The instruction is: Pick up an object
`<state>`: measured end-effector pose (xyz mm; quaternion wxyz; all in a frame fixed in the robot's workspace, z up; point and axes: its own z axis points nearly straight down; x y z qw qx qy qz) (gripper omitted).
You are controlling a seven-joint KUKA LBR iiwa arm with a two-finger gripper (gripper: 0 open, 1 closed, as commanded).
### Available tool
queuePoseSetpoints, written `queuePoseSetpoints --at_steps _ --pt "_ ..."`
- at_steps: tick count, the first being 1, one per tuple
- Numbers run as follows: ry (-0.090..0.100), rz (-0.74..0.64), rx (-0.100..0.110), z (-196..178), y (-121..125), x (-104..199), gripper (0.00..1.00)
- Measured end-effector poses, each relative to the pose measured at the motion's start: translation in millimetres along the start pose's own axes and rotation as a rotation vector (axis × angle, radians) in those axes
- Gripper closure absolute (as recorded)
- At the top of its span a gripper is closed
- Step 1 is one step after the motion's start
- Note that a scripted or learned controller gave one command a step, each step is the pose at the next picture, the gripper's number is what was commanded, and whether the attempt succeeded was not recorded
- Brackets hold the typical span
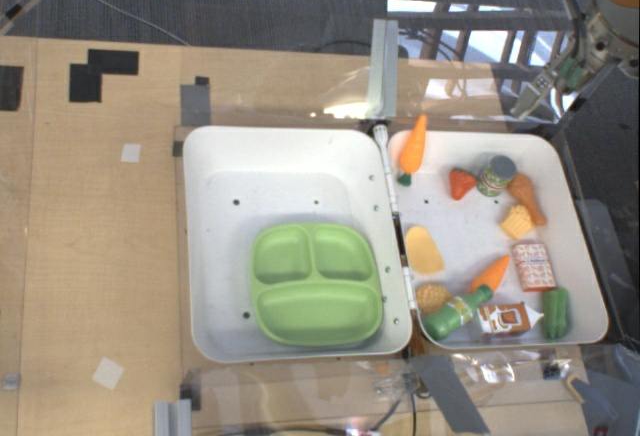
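Note:
The right bin [560,174] holds several toy foods. An orange carrot [413,146] leans on its back left wall. A red piece [461,184], a small tin can [496,175] and an orange piece [527,196] sit near the back. A yellow wedge [517,221], a pale yellow slice [424,250], a second carrot [490,273] and a red-and-white box [534,266] lie mid-bin. Along the front are a green bottle [455,314], a brown carton [503,320] and a green pepper [556,312]. My gripper [535,96] hangs beyond the bin's back right corner, apart from every object.
The left bin [230,174] carries a green divided plate [316,282] toward its front. A metal frame [470,24] stands behind the right bin, close to the gripper. Wooden bench [90,254] spreads to the left.

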<state>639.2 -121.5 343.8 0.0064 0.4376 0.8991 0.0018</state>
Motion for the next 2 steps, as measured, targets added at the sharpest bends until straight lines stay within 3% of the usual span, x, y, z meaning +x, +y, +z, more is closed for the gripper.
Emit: queuePoseSetpoints --at_steps 1,2 --pt "0.01 0.173 0.006 79.8 69.9 72.4 1.0" --pt "0.008 0.394 0.008 157.5 71.5 118.6 1.0"
